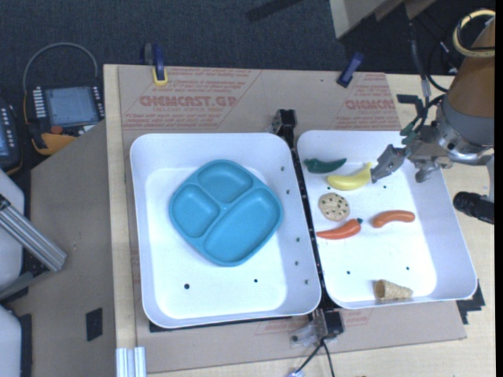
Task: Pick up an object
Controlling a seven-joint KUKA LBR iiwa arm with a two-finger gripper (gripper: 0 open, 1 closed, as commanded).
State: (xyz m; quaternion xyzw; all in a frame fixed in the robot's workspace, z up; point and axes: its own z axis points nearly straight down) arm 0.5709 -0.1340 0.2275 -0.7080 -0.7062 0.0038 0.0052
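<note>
The gripper (pixel 402 163) hangs over the upper right part of the right-hand shallow white bin (pixel 448 246), its two dark fingers spread apart with nothing between them; it is open and empty. The nearest candidate is the yellow toy banana (pixel 350 180), which lies just to the gripper's left in the camera view, close beside the left fingertip but apart from it; its long axis runs roughly left to right with a slight upward curl at the right end, so that end points toward the gripper. My judgement is that a short move left and down would bring the fingers astride it, and that closing across its narrow width would suit better than along its length.

Counting the right bin: one yellow toy banana; one dark green curved toy vegetable (pixel 324 164) just above it, nearly touching; one round speckled toy cookie (pixel 333 205) below it; one orange-red toy carrot (pixel 338 230) with a dark tip; one orange toy sausage (pixel 391 219) well below the gripper; one tan cone-shaped piece (pixel 391 290) near the front rim; six small things in all.

The left-hand shallow white bin (pixel 161 285) holds one blue three-compartment plastic plate (pixel 225 212), set at a slant; the two bins sit side by side on the worktop (pixel 118 234).
</note>
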